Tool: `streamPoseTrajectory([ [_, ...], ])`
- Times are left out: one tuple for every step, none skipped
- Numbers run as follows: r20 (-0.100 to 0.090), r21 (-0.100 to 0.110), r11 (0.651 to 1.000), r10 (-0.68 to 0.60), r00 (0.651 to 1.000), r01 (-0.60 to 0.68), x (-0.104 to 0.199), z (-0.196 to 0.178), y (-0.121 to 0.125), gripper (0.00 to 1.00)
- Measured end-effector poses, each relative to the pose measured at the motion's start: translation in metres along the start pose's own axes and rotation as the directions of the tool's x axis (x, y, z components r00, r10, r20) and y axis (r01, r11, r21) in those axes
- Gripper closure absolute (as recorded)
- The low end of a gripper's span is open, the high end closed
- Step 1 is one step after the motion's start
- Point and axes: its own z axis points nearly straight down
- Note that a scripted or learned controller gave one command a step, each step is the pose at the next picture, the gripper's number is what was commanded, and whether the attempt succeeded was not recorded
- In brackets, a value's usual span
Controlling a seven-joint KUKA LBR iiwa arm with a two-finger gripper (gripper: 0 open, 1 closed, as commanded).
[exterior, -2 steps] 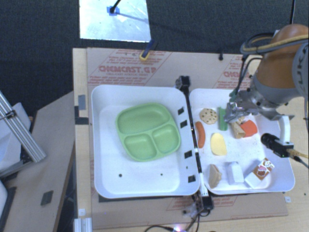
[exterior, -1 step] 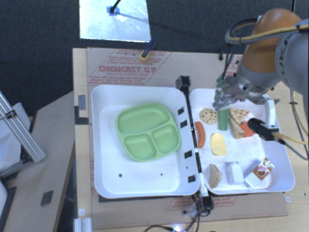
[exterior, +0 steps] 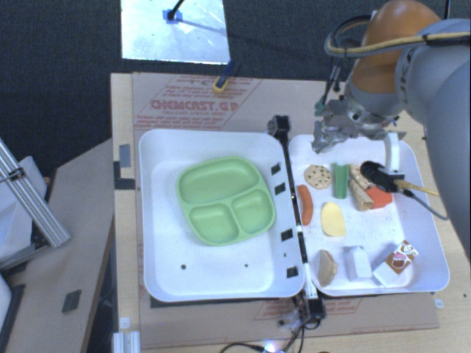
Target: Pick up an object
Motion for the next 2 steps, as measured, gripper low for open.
streamPoseTrajectory([
  [0.0, 0.001, 1.0, 0.001, 1.0, -0.001, 0.003, -0.001, 0.0, 1.0],
  [0.0, 0.0, 1.0, 0.0, 1.0, 0.0, 0.007, -0.019, 0.003, 1.0],
])
